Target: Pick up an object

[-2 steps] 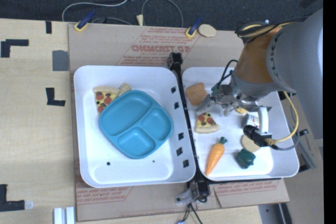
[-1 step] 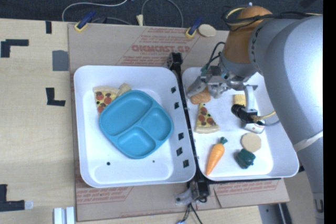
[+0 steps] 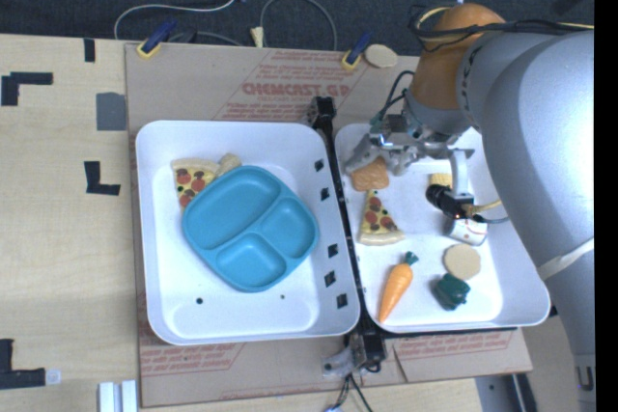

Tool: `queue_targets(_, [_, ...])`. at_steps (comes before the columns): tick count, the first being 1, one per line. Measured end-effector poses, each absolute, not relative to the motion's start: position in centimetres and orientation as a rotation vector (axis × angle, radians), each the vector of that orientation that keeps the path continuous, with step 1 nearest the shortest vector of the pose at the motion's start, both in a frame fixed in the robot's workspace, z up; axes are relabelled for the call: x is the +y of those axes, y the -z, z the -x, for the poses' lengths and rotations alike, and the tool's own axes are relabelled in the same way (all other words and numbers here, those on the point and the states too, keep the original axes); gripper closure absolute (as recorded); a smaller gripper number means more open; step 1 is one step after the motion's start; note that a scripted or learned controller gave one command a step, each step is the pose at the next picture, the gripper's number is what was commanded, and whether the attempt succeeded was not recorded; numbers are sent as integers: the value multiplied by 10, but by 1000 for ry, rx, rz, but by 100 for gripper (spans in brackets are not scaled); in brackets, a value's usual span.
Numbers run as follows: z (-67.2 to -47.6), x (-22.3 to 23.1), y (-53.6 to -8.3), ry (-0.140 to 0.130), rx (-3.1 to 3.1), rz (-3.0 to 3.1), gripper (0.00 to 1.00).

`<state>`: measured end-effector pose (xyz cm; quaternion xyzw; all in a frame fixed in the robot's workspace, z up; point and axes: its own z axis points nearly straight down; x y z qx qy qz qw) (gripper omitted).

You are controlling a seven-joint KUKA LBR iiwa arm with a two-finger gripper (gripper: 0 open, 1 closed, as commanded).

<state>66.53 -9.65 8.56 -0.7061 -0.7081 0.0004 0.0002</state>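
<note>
Grey-armed gripper (image 3: 379, 152) hovers just above the brown cookie (image 3: 370, 177) in the right bin (image 3: 517, 299); jaw state cannot be told. Approach step is in hand. Next move likely calls for descent and closure.

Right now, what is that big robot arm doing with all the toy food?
The grey arm reaches in from the right and has its tool low over the right bin, right by a brownish toy food piece. Whether it has grabbed it is not clear. A pizza slice, a carrot, a tan round piece and a green toy lie nearby. The left bin holds a blue divided plate and another pizza slice.
</note>
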Motion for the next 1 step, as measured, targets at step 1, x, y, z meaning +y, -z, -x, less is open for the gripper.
queue_targets(1, [-665, -97, -96, -2, -2226, 2220, 100])
